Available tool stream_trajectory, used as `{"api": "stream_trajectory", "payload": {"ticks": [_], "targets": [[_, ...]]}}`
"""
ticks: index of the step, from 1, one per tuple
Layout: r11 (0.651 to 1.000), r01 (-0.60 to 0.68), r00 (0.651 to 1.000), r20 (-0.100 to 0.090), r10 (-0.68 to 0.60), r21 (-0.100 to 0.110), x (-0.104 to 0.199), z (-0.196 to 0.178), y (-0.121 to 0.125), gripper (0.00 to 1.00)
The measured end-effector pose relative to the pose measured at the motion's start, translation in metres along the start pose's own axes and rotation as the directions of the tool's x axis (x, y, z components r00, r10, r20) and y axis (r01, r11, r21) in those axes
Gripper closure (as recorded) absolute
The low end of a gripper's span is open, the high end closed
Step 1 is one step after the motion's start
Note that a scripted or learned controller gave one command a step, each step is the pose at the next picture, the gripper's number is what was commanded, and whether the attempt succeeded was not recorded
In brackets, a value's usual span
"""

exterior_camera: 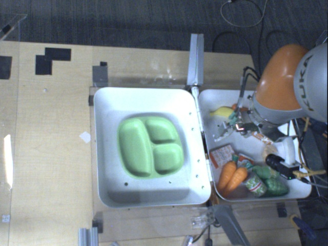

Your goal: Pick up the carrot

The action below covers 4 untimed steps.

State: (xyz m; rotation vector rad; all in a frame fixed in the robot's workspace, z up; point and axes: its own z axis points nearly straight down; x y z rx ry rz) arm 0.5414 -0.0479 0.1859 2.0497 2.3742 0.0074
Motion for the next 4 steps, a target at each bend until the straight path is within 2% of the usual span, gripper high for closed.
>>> {"api": "stream_trajectory", "payload": {"ticks": [1,2,3,4], "targets": [[0.968,0.251,0.968,0.001,-0.251,-0.013,-0.051,0.091,-0.036,0.00],[0.967,0.251,0.968,0.012,-0.251,-0.029,-0.052,0.077,-0.031,1.00],[1.000,-0.015,1.000,0.000,0.015,0.001,0.018,-0.023,-0.051,1.00],[1.000,-0.014,1.000,0.000,0.014,0.001,0.018,-0.023,-0.051,0.00]]}}
